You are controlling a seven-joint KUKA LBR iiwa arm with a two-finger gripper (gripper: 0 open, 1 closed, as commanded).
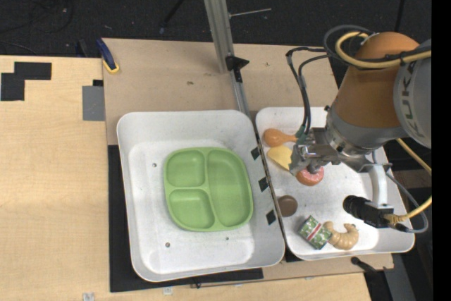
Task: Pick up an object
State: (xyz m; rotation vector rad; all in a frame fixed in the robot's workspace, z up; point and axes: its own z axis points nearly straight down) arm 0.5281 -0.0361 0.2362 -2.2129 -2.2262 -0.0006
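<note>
My gripper hangs low over the middle of the right white bin. Directly under its tip lies a red, roundish object, partly covered by the gripper. Just left of the tip is a yellow wedge, and behind that an orange pear-shaped piece. Further toward the front lie a brown round piece, a green packet and a tan curled piece. The arm's grey and orange body hides the bin's back right part.
The left white bin holds a green divided plate. An upright metal post stands behind the two bins. The wooden bench extends to the left.
</note>
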